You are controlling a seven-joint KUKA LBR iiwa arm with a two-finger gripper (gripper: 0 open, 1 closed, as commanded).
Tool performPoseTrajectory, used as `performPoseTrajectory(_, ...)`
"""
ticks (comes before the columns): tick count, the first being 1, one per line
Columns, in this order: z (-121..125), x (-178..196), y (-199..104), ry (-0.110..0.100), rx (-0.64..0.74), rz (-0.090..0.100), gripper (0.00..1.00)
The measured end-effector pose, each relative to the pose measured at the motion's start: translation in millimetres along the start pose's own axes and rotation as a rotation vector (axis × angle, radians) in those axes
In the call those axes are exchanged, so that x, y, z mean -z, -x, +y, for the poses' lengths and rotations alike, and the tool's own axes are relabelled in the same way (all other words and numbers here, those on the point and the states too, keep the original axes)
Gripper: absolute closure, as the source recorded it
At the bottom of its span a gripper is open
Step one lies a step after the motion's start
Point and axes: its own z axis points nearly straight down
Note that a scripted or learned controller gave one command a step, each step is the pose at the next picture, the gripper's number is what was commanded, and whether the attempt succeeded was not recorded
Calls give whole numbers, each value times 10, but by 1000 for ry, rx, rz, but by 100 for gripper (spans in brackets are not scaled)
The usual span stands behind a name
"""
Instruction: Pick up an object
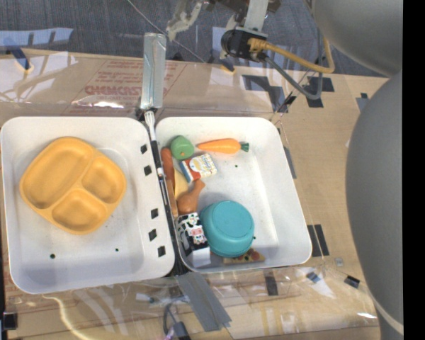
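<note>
My gripper (188,9) hangs high at the top edge of the camera view, above the bench's far side and well clear of both bins, with nothing visibly held. The right bin (290,204) holds a toy carrot (218,146), a green round fruit (182,147), a reddish sausage (168,164), a small printed packet (202,166), a brown drumstick (189,197), a teal bowl (228,228) and a black-and-white carton (191,230). A yellow divided plate (72,183) lies in the left bin (28,268).
Most items crowd against the right bin's left wall, beside the divider (156,190) between the bins. A flat brown piece (244,258) pokes out under the teal bowl. A yellow cable (297,61) runs from the wrist over the bench's far right.
</note>
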Motion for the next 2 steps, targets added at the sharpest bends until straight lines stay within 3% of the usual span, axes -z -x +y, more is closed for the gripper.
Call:
performPoseTrajectory(1,-222,9,292,-3,120,-1,0)
performPoseTrajectory(2,273,-1233,545,-13,23,-7,0)
